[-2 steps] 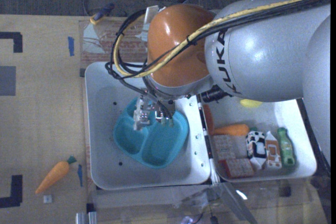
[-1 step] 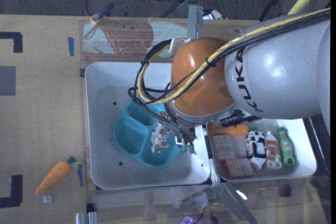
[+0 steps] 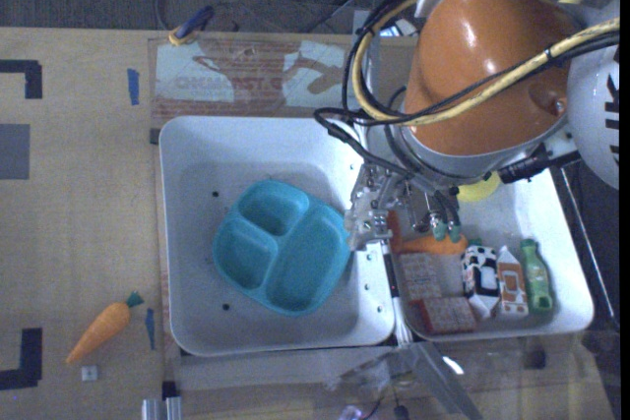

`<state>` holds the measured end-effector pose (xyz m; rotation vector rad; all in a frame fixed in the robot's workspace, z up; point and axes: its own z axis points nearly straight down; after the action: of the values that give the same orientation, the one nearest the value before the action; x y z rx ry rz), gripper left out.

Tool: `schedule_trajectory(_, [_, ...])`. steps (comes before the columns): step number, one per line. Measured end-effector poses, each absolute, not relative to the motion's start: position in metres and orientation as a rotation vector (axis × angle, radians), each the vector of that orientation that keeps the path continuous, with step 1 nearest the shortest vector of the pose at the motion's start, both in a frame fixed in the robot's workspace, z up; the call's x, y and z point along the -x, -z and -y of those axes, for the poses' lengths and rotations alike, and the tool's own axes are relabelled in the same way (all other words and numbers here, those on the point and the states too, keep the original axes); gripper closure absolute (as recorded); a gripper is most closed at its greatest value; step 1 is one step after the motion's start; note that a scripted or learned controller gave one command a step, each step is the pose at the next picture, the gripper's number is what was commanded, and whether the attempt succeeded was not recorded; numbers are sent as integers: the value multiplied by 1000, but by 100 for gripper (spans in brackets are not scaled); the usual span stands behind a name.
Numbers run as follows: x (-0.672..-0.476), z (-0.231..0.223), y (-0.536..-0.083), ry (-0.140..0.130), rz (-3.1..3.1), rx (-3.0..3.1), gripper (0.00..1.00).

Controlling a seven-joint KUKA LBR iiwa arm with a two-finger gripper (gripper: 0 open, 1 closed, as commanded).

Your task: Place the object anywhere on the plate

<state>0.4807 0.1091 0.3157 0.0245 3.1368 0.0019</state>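
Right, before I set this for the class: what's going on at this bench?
A grey-and-orange robot arm reaches over two white bins. Its gripper hangs near the seam between them, above small toy items in the right bin. The teal divided plate sits in the left bin. A toy carrot lies outside on the bench.

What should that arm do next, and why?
Probably sink a little toward the orange toy and try a grasp. The gripper hangs above the rim between the bins, right beside that toy, while the teal plate in the left bin carries nothing yet.
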Motion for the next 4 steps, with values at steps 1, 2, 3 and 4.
schedule_trajectory(1, [-479, -185, -215, -3, -3140, -31, 100])
schedule_trajectory(2, [-493, -162, -172, -1, -3118, -387, 100])
schedule_trajectory(3, [-493, -162, -172, -2, -3118, -388, 0])
schedule_trajectory(4, [-494, -163, -182, -7, -3115, -387, 100])
